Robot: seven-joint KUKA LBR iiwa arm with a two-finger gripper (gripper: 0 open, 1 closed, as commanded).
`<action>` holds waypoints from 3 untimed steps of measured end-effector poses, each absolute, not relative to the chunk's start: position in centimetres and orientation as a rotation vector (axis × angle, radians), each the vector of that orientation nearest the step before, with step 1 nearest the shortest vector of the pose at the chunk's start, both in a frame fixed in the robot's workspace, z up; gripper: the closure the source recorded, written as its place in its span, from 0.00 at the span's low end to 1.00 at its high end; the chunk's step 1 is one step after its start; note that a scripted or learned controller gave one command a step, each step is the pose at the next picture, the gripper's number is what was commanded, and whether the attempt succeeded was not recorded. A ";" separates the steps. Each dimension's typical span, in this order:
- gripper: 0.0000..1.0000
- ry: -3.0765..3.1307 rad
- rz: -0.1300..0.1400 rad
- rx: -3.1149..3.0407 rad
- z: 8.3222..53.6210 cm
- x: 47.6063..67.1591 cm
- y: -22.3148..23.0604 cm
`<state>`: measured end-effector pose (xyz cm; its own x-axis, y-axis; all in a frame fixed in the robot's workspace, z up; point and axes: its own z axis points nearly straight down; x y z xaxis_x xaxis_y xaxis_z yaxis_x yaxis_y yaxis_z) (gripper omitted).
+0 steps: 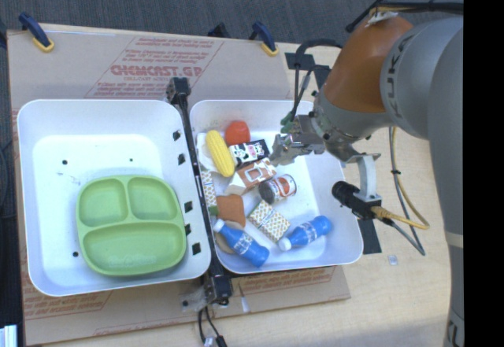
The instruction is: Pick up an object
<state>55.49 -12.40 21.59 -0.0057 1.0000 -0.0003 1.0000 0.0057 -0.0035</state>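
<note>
The tool (285, 145) hangs low over the right-hand shallow white bin (340, 247), toward that bin's 2 o'clock corner, at the end of the grey arm with its orange band (364, 70); whether it is open or closed cannot be told. Just at its 9 o'clock lies a small black-and-white carton (248, 152), and past that a yellow plastic corn cob (220, 153) with a round orange-red toy (237, 133) at the cob's 1 o'clock. At the tool's 7 o'clock sit a red-and-white packet (257, 174) and a small can with a red label (278, 187). Farther toward 6 o'clock lie a brown wedge-shaped block (231, 208), a checkered little box (269, 221) and two blue plastic bottles (305, 233) (242, 245). The left-hand shallow white bin (47, 141) holds a light green three-compartment plate (131, 224). Both bins rest on a printed cardboard sheet (150, 70) on the worktop.
</note>
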 end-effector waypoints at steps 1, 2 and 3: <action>1.00 -2.226 0.002 -2.214 21.0 61.3 -11.2; 1.00 -2.229 0.004 -2.211 22.6 56.7 -8.1; 1.00 -2.229 0.004 -2.213 21.8 57.9 -5.3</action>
